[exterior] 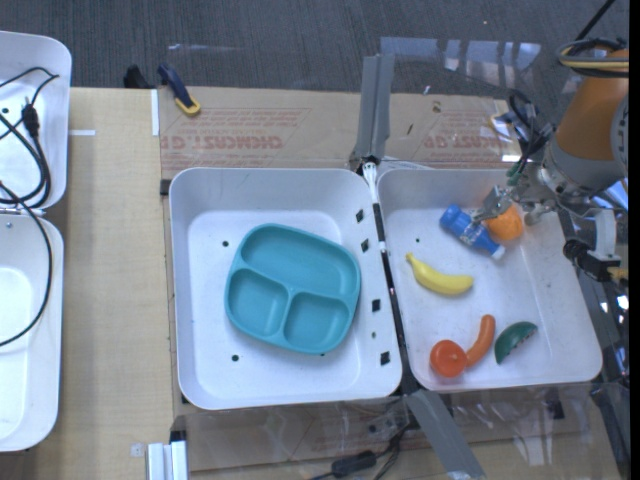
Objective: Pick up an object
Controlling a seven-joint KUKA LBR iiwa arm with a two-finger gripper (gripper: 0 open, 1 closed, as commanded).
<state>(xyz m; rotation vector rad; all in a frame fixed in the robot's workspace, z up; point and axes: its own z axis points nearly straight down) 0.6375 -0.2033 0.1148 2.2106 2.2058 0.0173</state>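
Note:
The right bin [560,368] holds several toys. A blue bottle-like object [462,224] lies at its back, touching an orange fruit [507,226]. A yellow banana [440,279] lies in the middle. Near the front are a red tomato [447,357], an orange carrot-like stick [482,336] and a green slice [515,337]. My gripper [496,209] reaches in from the right and hangs low over the spot where the blue object and the orange fruit meet. It hides part of the fruit.
The left bin [200,368] holds a teal divided plate [292,288]. A divider wall [380,268] separates the two bins. The arm's orange band [590,108] stands above the right bin's back right corner. Cables and brackets [590,243] sit along the right rim.

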